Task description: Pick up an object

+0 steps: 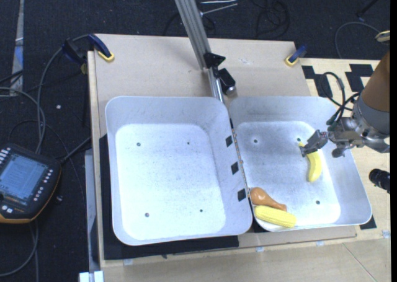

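A small yellow banana (314,167), slightly curved and hanging nearly upright, sits in the right-centre of the frame over the right bin (347,209); its upper end meets the gripper (310,145), whose dark fingers close on that tip; the grey arm (372,113) enters from the right edge; lower in the same bin, near its bottom-left corner, lie an orange, pear-like piece (265,198) and a yellow corn cob (275,216), touching; the left bin (124,110) fills the frame's centre-left.
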`<state>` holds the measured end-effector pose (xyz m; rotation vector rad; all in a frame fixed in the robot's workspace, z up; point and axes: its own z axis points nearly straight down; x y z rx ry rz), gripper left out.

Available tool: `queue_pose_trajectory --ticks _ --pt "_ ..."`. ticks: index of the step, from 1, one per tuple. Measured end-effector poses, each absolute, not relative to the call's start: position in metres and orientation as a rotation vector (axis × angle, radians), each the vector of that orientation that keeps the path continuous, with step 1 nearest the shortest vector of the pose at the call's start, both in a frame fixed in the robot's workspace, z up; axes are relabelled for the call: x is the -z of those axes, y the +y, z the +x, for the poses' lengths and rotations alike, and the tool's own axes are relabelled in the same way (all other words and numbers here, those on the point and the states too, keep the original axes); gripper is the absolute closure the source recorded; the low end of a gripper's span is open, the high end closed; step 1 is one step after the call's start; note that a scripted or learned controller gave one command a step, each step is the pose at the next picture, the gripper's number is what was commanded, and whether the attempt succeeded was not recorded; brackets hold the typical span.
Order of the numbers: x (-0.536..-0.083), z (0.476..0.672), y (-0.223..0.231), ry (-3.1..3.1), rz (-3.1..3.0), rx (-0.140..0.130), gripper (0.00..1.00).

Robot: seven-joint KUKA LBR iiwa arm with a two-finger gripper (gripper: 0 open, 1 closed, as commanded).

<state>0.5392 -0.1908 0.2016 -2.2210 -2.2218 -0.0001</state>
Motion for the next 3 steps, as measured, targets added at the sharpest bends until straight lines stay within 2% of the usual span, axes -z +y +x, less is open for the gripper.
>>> queue_pose_trajectory --ticks 1,2,3 --pt "-0.145 0.542 -0.181 -2.219 -2.218 -0.004 0.0" --pt "-0.111 0.543 -0.182 -2.225 -2.224 0.004 0.0" --pt "-0.118 0.542 -0.182 -2.222 -2.221 0.001 1.0"
